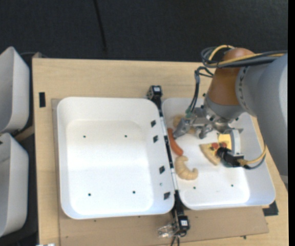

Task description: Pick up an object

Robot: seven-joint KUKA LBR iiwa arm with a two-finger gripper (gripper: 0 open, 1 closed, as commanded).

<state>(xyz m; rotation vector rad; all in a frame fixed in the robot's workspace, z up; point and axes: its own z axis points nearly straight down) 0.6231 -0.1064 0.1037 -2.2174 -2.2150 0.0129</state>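
Claw (192,128) is hanging low over the upper part of the right bin (239,191), and you cannot tell how it is set. Croissant (186,169), orange carrot (174,143) and pizza slice (211,151) are lying below it at center right.

a single fixed camera looks down at a slant from above the bench (106,78), far enough to take in both white bins (106,158). the arm (262,94) enters from the right, its gripper (193,128) over the right-hand bin (229,193).
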